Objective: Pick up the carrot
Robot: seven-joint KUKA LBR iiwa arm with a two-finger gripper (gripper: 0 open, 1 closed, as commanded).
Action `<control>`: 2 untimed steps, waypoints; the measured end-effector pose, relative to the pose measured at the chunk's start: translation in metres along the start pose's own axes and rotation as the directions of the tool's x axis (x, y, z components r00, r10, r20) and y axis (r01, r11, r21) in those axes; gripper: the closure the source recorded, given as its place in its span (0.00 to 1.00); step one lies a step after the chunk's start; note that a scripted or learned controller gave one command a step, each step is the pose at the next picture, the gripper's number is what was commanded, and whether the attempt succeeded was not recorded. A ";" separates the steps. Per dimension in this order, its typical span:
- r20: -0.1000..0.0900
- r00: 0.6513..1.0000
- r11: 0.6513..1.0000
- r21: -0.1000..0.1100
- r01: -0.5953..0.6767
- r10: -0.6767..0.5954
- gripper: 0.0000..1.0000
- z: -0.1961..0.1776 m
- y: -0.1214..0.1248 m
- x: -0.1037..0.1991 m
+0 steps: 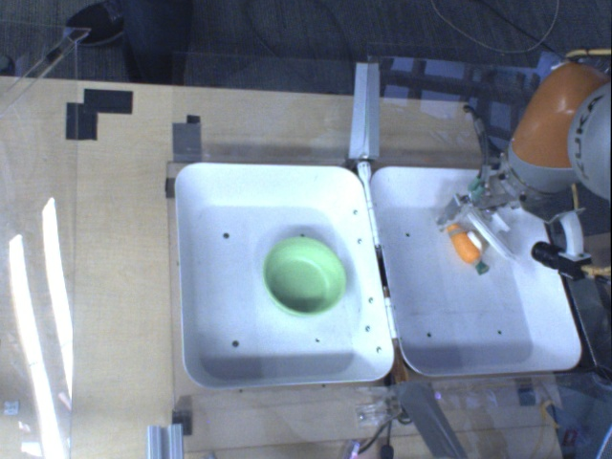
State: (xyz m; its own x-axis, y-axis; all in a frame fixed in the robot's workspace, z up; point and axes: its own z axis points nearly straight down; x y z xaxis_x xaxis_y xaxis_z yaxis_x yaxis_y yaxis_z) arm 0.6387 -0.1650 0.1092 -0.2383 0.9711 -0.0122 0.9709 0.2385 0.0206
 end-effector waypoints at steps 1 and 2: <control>0.014 0.966 0.966 -0.016 0.259 -0.259 0.00 0.004 -0.009 -0.005; 0.023 0.965 0.965 -0.027 0.262 -0.261 1.00 -0.010 -0.005 -0.005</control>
State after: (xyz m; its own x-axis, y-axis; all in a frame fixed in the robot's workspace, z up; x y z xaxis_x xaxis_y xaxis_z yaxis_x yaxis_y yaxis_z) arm 0.6350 -0.1714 0.1192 -0.4831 0.8746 -0.0401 0.8737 0.4846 0.0434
